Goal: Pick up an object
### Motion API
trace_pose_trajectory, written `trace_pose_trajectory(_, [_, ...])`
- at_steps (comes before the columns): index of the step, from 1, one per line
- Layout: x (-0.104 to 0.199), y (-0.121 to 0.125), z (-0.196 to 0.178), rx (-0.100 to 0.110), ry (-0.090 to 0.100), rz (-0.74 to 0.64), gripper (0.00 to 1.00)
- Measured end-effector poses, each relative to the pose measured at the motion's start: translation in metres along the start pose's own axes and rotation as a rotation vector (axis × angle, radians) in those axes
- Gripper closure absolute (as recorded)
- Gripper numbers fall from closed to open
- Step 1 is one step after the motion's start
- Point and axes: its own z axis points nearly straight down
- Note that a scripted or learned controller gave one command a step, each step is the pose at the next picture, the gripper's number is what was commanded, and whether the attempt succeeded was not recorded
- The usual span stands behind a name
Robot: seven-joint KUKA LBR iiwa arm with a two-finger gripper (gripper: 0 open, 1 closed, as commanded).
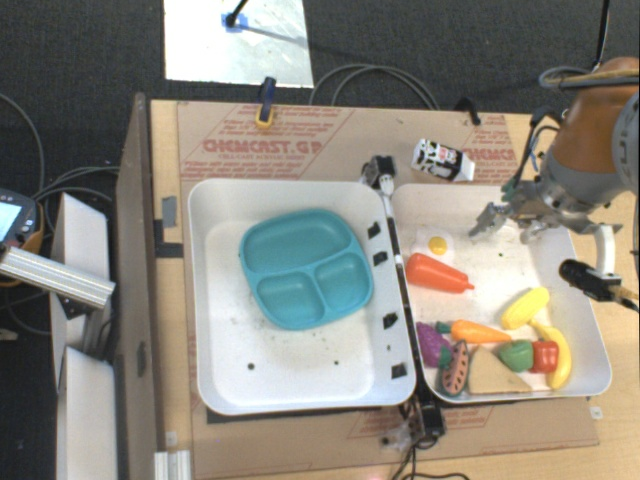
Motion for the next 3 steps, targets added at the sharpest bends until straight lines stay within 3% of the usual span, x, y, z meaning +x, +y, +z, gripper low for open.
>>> trace_pose_trajectory(1, [-0.051,-0.081,-0.027,-0.008,-0.007,0.008,0.00])
trace_pose_trajectory(2, [-0.040,-0.100,0.077,-0.008,-0.003,0.001,0.00])
trace_pose_trajectory(3, [-0.040,-0.097,0.063,-0.013,-0.005,0.000,1.00])
